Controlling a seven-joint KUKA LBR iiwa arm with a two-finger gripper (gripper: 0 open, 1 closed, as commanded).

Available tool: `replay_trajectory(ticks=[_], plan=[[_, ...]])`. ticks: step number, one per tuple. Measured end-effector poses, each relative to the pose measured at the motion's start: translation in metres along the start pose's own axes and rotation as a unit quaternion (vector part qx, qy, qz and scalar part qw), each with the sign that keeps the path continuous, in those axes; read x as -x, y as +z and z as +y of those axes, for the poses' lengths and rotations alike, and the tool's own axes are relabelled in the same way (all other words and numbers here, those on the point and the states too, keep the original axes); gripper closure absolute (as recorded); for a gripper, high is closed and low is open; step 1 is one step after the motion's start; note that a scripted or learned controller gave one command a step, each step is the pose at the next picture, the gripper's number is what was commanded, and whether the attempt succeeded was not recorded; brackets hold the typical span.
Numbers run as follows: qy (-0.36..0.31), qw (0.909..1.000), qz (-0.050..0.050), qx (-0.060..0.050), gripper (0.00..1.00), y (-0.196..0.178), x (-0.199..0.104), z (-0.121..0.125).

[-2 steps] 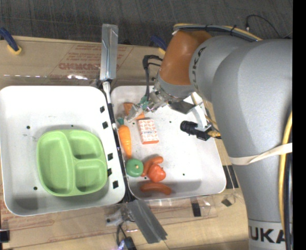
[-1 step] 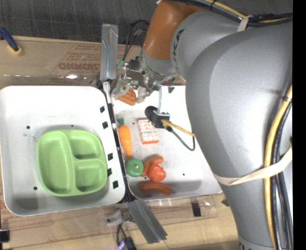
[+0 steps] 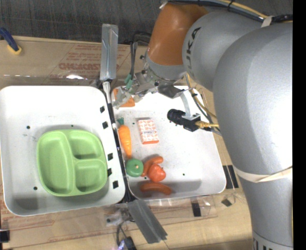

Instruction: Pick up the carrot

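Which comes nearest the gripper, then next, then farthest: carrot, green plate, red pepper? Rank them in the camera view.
Measured from the gripper:
1. Carrot, right bin, along its left wall.
2. Red pepper, right bin, toward the front.
3. Green plate, left bin.

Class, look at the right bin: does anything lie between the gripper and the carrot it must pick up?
Nothing visible does. The gripper hangs over the right bin's top-left corner, and the carrot lies just below it along the left wall. The small box sits beside the carrot, off that line.

Orange carrot (image 3: 124, 140), green stem end seemingly pointing up-frame, lying lengthwise against the right bin's left wall
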State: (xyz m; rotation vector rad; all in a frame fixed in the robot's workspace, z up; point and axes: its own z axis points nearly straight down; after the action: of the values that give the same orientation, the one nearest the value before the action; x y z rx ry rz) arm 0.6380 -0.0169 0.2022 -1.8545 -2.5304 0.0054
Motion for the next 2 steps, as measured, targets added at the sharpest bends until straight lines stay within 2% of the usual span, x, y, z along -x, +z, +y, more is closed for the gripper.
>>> replay_trajectory(ticks=[1, 2], plan=[[0.245, 0.9695, 0.0, -0.002, 1.0, 0.013, -0.05, -0.038], [0.353, 0.9356, 0.0, 0.001, 1.0, -0.044, -0.021, -0.06]])
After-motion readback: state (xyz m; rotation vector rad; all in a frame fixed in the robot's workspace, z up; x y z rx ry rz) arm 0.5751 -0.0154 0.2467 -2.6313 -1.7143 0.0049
